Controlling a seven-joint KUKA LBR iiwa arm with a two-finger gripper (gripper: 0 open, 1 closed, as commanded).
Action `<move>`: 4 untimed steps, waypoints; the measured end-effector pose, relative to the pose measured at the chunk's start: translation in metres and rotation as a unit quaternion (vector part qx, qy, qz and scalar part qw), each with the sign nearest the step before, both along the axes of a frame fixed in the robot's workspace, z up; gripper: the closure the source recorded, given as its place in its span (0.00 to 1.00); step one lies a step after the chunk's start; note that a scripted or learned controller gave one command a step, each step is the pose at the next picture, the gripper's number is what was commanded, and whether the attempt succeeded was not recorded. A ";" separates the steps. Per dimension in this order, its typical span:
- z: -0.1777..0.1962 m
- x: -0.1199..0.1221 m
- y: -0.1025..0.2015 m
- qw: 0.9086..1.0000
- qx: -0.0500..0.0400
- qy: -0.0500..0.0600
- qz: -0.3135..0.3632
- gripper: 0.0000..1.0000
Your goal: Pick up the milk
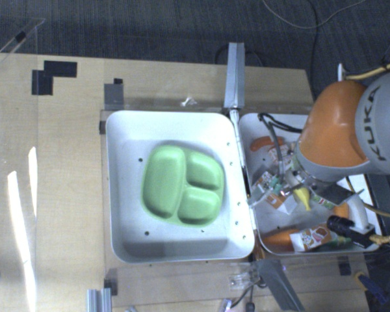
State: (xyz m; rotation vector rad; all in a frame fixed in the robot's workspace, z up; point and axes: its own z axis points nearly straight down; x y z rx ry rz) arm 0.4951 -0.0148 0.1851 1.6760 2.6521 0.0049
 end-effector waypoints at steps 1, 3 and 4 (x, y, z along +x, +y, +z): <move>0.000 0.025 0.006 1.000 0.000 0.000 0.015 0.00; 0.000 0.008 -0.002 0.999 0.000 0.000 0.046 0.00; 0.000 0.019 0.013 0.998 0.000 0.000 0.068 0.00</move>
